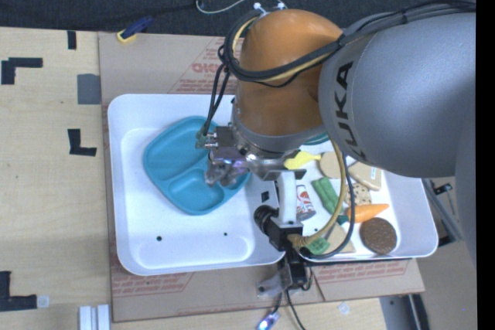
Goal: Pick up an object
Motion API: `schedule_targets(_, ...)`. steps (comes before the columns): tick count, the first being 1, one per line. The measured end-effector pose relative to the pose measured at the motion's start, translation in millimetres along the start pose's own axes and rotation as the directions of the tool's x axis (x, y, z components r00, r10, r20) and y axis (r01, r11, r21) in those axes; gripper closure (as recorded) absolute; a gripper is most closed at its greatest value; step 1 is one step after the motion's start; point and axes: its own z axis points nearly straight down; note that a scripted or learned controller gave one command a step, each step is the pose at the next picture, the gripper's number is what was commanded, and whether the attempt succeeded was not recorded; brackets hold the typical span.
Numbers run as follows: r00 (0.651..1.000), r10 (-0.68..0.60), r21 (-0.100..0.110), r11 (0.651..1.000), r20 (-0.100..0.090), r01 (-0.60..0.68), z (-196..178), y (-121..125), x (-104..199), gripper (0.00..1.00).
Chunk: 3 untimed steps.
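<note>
Camera view, left bin [131, 189]: one blue divided tray [179, 166] lying flat, gripper [223, 171] down at its right edge, presumably for an edge grasp; grip state cannot tell, hidden under wrist. Right bin [421, 239]: roughly one each of carrot [370, 210], brown disc [379, 236], green piece [328, 194], crowded under the arm.

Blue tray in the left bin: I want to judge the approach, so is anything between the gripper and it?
Nothing visible stands between them. The gripper is right over the blue tray at its right edge, in the left bin. The arm's bulk hides the tray's far right side, so contact cannot be told.
</note>
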Motion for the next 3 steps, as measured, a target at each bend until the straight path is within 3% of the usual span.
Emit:
schedule_targets(1, 1.000, -0.012, -0.027, 1.000, -0.014, 0.011, -162.3, -0.2, 64.1, 1.00)
schedule_targets(2, 1.000, 0.000, -0.023, 1.000, -0.009, 0.000, -262.8, -1.1, 2.6, 1.00)
schedule_targets(3, 1.000, -0.008, -0.009, 1.000, -0.006, 0.008, -255.3, -1.9, 38.4, 1.00)
